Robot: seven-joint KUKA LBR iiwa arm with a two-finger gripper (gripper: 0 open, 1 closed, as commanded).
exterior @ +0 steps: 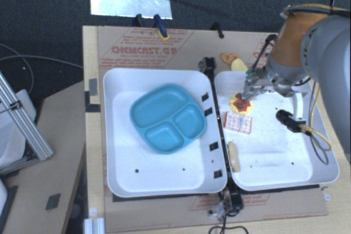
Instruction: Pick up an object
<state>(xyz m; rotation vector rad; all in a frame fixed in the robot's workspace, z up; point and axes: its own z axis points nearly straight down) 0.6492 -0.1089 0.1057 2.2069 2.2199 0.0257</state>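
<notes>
Toward the back-left corner of the right bin [307,172], the gripper [245,93] is hovering over a small red and yellow toy [241,104], its opening impossible to tell, and the toy is looking light, rigid and best pinched across its middle.

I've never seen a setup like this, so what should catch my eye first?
The bright blue divided plate lying in the left bin stands out most. Next, the big grey arm with its orange band reaches into the right bin, its gripper just above a small red and yellow object.
</notes>
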